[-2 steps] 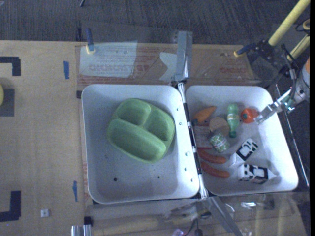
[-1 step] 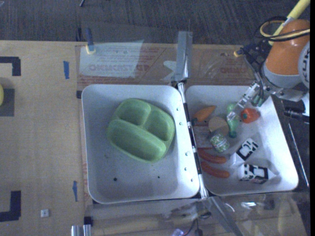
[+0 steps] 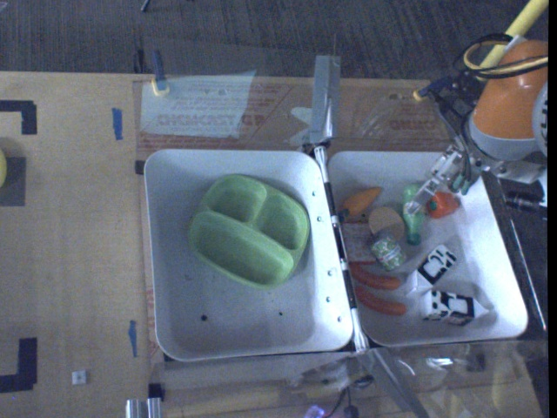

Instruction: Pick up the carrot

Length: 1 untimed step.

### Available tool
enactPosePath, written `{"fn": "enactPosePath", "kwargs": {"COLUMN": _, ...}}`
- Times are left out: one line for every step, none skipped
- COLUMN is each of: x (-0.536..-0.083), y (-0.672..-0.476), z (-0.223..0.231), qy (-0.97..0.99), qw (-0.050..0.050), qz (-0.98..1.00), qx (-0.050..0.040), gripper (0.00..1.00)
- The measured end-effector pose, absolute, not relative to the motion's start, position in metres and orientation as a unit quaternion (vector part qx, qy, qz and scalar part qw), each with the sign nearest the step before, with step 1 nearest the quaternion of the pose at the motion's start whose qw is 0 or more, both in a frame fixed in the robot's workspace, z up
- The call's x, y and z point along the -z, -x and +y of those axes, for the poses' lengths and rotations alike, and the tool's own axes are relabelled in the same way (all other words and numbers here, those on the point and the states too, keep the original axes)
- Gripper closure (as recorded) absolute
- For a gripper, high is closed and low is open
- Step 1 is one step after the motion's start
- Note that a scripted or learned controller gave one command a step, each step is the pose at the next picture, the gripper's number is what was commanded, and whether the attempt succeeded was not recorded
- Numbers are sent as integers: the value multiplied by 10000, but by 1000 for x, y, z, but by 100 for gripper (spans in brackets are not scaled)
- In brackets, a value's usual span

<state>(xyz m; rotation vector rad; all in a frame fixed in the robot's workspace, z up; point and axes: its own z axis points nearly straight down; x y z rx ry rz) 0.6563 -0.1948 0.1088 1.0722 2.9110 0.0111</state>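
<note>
The arm slants down, pincer near the carrot.

Arm cut off at right edge — jaws' stance unclear.

A green divided plate sits in the left white bin; two red sausages, a green bottle and black-and-white blocks crowd the right bin.

Tan wood counter w/ blue tape bits & black corner marks, far left of gripper; dark carpet floor beyond.
</note>
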Motion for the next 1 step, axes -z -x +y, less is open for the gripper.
{"fn": "enactPosePath", "kwargs": {"x": -87, "y": -655, "z": -132, "qy": -2869, "qw": 1, "qz": 9580, "qx": -2, "gripper": 0}}
